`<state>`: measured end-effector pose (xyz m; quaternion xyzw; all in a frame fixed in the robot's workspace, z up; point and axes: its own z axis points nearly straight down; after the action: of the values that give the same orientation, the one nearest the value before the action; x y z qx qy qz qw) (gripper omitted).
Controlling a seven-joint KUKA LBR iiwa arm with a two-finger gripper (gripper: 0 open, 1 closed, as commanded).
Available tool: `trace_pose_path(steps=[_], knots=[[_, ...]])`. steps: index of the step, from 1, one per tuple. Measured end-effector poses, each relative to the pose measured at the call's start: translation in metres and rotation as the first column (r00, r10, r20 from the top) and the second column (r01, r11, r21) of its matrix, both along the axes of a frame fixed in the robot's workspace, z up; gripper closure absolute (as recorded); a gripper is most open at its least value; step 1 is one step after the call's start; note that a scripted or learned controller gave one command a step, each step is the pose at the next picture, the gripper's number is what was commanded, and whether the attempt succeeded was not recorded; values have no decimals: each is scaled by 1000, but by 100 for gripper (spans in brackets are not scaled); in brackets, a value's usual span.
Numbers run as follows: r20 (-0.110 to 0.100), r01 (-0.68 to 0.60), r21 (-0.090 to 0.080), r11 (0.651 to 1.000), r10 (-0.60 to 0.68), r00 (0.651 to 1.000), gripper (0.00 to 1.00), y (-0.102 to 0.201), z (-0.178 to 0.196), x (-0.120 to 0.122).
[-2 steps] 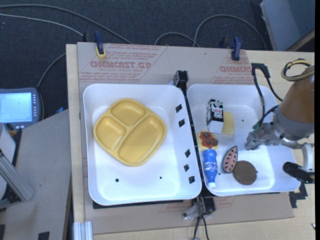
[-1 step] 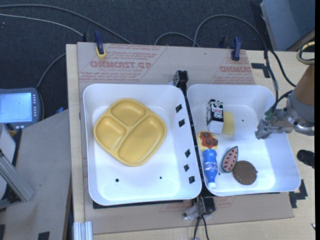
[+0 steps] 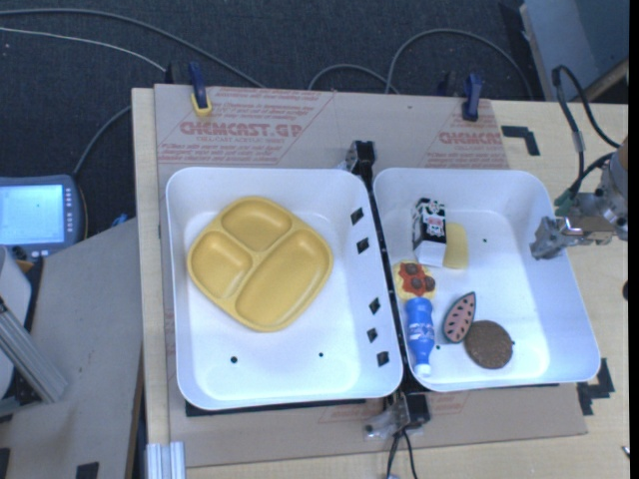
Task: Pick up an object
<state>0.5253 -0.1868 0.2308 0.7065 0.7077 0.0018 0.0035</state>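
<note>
Both white bins, the left bin [image 3: 200,367] and the right bin [image 3: 559,337], looked like smooth, slightly glossy plastic. The yellow divided tray [image 3: 262,263] in the left bin had a matt plastic look. In the right bin, the blue bottle [image 3: 419,329] shone like glossy plastic, and the brown round disc [image 3: 489,344] looked rough and dull. The worktop [image 3: 329,118] was pale board with a matt, printed film over it. The pincer [image 3: 555,234] at the right looked like dull grey metal.
</note>
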Motion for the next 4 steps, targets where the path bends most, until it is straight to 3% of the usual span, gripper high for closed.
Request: trace_pose_path(steps=[1, 4], knots=[[-1, -1, 0, 1000, 1, 1000, 100, 0, 49, 1], [-9, -4, 4, 1000, 4, 1000, 100, 162, 31, 55]])
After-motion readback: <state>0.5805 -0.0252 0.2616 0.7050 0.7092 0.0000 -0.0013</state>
